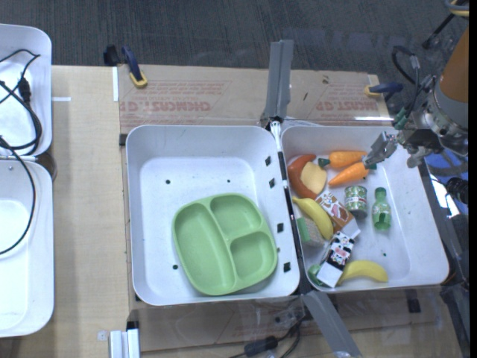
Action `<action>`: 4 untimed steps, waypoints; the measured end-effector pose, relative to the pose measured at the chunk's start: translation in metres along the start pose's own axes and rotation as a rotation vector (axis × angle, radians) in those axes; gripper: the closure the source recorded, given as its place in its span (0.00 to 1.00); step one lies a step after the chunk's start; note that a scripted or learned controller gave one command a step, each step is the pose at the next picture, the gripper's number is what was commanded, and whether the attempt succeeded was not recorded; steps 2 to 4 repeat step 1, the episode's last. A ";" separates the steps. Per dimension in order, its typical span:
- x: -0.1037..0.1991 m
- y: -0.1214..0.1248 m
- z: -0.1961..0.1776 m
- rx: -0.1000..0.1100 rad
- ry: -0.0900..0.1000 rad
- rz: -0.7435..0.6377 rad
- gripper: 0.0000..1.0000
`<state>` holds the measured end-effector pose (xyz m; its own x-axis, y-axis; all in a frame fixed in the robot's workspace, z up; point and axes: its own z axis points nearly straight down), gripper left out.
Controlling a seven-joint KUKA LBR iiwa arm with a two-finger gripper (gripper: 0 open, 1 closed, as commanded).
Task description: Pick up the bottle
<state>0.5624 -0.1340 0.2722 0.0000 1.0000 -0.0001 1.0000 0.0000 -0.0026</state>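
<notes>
Right by bottle [381,207]: can [356,198], carrots [347,166], bananas [316,216].

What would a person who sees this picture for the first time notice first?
Probably the green divided plate lying alone in the left bin, since it is large and bright. Next comes the crowd of toy food in the right bin: two carrots at the far side, two bananas, and a small green bottle beside a can. The gripper hangs near the carrots.
</notes>
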 end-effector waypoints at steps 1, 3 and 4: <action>-0.056 -0.019 0.069 0.001 0.000 -0.006 0.00; -0.056 -0.019 0.069 0.001 0.000 -0.006 0.00; -0.056 -0.019 0.069 0.001 0.000 -0.006 0.00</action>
